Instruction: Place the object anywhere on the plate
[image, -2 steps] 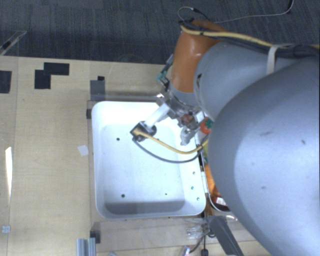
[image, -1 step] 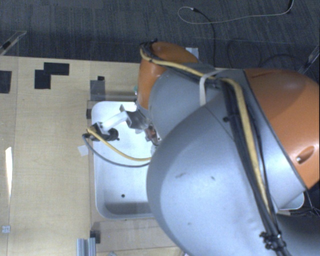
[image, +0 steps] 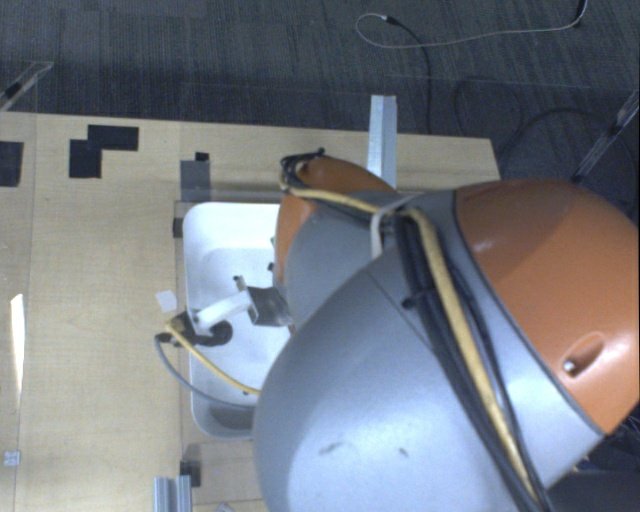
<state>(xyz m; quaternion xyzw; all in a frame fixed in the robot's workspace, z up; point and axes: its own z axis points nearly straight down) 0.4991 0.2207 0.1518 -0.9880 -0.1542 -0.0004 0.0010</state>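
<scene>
While the arm (image: 420, 380) covers the white bin (image: 215, 245), the pincer's state is unclear.

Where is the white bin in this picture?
The white bin sits left of centre on the wooden bench, its right part hidden under the grey arm.

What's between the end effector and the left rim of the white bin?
In the camera view, bare white bin floor lies between the end effector and the white bin left rim; yellow cable crosses it lower down.
</scene>
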